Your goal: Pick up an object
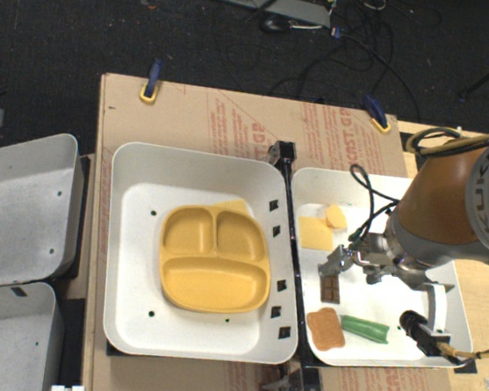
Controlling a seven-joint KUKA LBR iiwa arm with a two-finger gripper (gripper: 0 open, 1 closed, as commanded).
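The hand (338,265) hangs low in the right white bin (366,356); whether it is wide or narrow I cannot tell. A small dark brown rectangular block (330,289) lies just below it, near a green cylindrical piece (363,328).

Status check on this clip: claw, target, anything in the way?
Claw low in right bin, over brown block. Nothing seen gripped. Yellow pieces, green stick close by.
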